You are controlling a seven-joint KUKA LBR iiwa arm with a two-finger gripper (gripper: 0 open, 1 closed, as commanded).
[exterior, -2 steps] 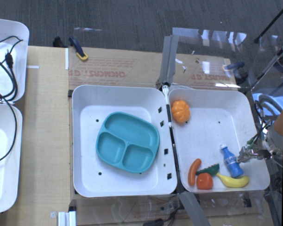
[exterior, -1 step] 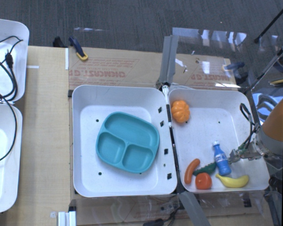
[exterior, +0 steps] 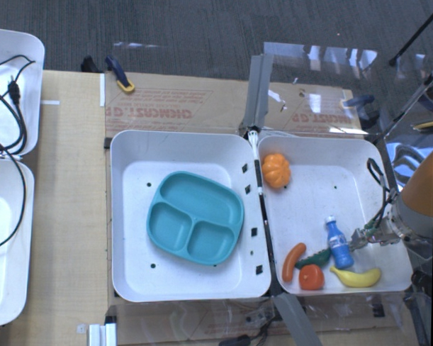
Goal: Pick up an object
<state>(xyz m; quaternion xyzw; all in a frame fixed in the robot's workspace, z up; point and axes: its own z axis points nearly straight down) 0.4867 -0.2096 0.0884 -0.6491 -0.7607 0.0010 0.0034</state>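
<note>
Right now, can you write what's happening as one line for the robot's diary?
stage: reaching | gripper: beside blue bottle, right bin | banana, tomato: lying nearby | teal tray: left bin

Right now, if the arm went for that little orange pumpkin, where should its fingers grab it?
Probably across the pumpkin's round middle, coming straight down from above. It sits alone near the top left corner of the right bin, close to the divider wall, so a sideways approach looks cramped. Its rounded body offers no handle, so pinching its widest part seems safest. The gripper is now down by the blue bottle.
</note>
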